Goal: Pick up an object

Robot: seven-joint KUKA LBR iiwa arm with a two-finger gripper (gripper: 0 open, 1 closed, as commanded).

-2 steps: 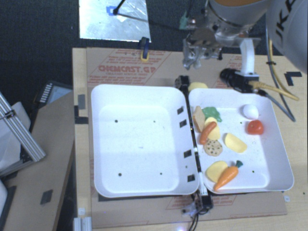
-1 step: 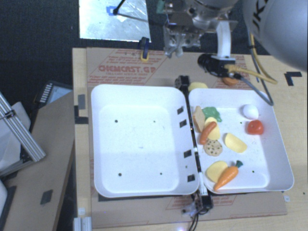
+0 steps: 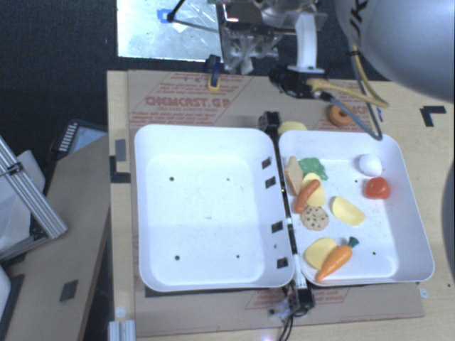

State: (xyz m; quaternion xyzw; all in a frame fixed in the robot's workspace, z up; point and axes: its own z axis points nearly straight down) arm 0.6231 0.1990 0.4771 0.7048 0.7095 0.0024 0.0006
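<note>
Nearest edge of the right bin (image 3: pixel 416 258): a toy carrot (image 3: pixel 335 260) lies aslant, orange tip toward the near left, green top toward the far right. It rests against a pale yellow piece (image 3: pixel 319 249) just to its left.

Mid bin: a speckled cookie (image 3: pixel 313 218), a yellow chip-shaped slice (image 3: pixel 348 210) beside it to the right, then a cluster by the bin's left wall: a smaller orange carrot-like piece (image 3: pixel 305 196) lying over a yellow lump (image 3: pixel 314 190), a bread slice (image 3: pixel 293 174) and a green leafy bit (image 3: pixel 312 166). Toward the right wall sit a red tomato (image 3: pixel 377 187) and, just beyond it, a white egg (image 3: pixel 370 164), the two well apart from the cluster (easiest to take alone, I judge).

The left bin (image 3: pixel 153 212) shows bare white floor with a few dark dots.

Beyond the bins, on the brown board: a yellow piece (image 3: pixel 292 127) touching the right bin's far rim, and a doughnut-like ring (image 3: pixel 340 115) further right.

Farthest: the gripper (image 3: pixel 242 55) hangs high over the far edge of the board, above the far end of the seam between the bins. Whether it is released or clenched I cannot tell; nothing is seen in it.

Key relation: every candidate lies nearer the camera and to the right of the tool. The coming move needs travel toward the near right, then a descent. For the big carrot, the grasp should close across its slanted long axis.
</note>
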